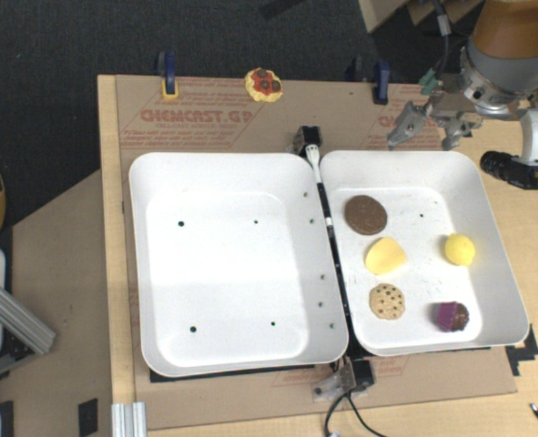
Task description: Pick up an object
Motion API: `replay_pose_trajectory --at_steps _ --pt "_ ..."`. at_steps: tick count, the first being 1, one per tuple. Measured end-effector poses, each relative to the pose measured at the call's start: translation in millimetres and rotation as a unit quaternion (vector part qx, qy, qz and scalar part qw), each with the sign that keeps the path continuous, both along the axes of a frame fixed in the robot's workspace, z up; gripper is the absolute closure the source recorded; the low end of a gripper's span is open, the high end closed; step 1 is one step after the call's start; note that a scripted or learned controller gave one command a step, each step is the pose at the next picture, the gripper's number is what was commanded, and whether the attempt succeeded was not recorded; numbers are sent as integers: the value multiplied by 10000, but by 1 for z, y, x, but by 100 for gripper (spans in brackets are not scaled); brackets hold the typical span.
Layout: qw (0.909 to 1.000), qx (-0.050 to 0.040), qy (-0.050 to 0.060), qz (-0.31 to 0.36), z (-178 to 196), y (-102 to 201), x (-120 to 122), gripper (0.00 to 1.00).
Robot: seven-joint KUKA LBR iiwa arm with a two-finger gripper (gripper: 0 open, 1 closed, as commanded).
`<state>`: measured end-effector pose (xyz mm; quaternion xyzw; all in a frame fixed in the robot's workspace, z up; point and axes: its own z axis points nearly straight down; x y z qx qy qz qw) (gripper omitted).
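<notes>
White bins sit side by side on your bench. Your hand [429, 131] hovers spread above the right bin's [496, 235] far rim, gripping nothing. Inside lie 5 items: brown disc [366, 214], yellow wedge [384, 256], yellow ball [459, 249], cookie [387, 301], purple lump [450, 316].

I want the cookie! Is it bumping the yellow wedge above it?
Apart. The camera view shows a strip of white bin floor between the cookie and the yellow wedge.

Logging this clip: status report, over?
Pincer open, above right white bin's far rim, holding nothing. Round brown cookie nearest. Nothing blocking.
</notes>
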<state>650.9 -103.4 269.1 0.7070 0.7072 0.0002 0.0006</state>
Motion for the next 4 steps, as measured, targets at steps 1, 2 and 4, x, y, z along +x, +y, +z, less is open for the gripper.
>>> replay_pose_trajectory --at_steps 1,2,4 --pt "10000 21 53 29 -91 63 14 0" --pt "10000 18 -22 40 -55 129 16 0" --pt "9999 -92 -65 -59 -140 171 7 0"
